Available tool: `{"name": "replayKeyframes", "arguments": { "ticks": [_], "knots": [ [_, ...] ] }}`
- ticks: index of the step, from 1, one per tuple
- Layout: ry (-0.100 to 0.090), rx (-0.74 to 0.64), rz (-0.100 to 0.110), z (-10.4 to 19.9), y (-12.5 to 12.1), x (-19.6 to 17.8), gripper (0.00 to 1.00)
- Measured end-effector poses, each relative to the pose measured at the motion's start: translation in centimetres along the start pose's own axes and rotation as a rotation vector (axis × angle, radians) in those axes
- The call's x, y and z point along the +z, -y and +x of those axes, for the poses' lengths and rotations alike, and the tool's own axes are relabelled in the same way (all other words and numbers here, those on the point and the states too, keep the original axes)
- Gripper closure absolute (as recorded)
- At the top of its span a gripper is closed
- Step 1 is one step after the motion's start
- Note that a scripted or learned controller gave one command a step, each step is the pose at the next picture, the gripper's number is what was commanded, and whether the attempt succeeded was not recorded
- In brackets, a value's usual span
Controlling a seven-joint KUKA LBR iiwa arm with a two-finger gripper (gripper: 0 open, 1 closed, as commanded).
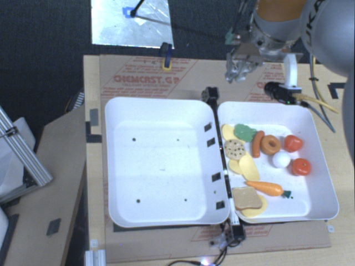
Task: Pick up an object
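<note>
Grey arm reaching in from right, orange-banded wrist, end effector pointing down

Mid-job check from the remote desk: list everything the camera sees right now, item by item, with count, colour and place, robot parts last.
left bin: 1, white, left half of bench
right bin: 1, white, right half of bench, holds the toy food
tomatoes: 2, red, right side of right bin
donut: 1, brown, centre of right bin
sausage: 1, red-orange, left of donut
egg: 1, white, below donut
carrot: 1, orange, lower part of right bin
cookie: 1, tan with dark spots, near the divider
green piece: 1, green, top of right bin
bread slice: 1, tan, bottom left corner of right bin
arm: 1, grey with orange band, upper right
claw: 1, metallic, above the bench behind right bin
</note>
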State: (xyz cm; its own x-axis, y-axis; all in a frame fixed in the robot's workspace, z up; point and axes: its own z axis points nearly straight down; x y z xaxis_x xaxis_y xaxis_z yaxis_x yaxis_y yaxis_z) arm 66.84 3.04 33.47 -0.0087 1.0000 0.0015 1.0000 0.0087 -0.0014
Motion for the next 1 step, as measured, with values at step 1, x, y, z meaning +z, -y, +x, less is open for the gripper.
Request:
{"name": "replayKeyframes", "arguments": {
  "ticks": [1],
  "knots": [
    [-0.002, -0.003, -0.007, 7.75, -0.09, -3.11, 1.00]
  ]
}}
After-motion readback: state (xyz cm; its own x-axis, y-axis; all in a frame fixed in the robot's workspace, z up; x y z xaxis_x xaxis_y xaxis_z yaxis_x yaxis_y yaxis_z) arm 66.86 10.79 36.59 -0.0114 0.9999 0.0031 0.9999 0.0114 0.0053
